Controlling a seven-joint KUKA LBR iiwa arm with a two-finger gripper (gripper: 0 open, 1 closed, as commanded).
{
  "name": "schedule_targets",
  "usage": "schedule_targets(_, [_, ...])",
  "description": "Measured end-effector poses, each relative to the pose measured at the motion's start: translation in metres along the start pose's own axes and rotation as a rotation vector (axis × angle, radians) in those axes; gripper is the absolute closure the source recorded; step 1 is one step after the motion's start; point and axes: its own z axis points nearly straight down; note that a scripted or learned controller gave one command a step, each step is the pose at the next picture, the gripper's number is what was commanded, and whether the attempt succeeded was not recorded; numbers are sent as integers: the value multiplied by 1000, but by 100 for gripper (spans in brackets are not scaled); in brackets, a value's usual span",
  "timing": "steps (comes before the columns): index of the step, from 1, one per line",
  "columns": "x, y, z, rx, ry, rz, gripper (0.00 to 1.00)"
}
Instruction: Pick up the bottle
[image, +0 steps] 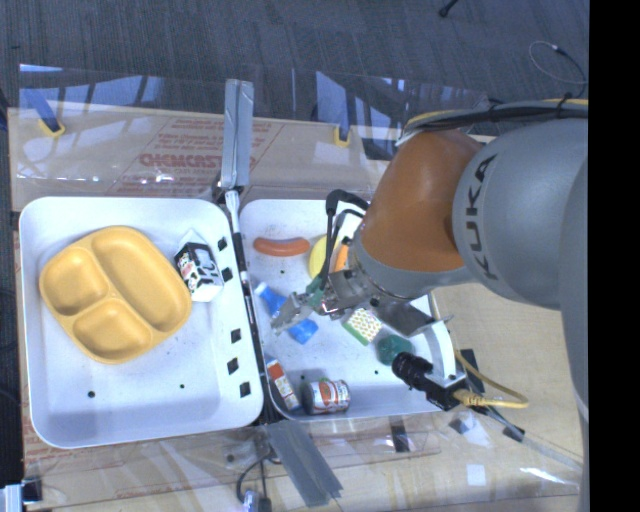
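Note:
A small bottle (281, 384) with a red and white body lies along the left wall of the right bin (420, 400), near its front corner. My gripper (294, 311) hangs low over the middle of that bin, well behind the bottle. It sits directly over a blue object (270, 298), whose ends stick out on either side of it. Nothing shows the bottle touching the gripper.
The right bin also holds a sausage (283, 245), a yellow item (318, 256), a checkered sponge (362, 324), a green piece (392, 347) and a can (327, 396) beside the bottle. The left bin (60, 400) holds a yellow divided plate (113, 291) and a small carton (200, 268).

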Motion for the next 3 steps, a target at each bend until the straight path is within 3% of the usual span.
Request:
schedule_targets(1, [56, 44, 56, 7, 1, 8, 0])
schedule_targets(2, [55, 99, 54, 1, 0, -273, 0])
schedule_targets(3, [-20, 48, 54, 4, 2, -519, 0])
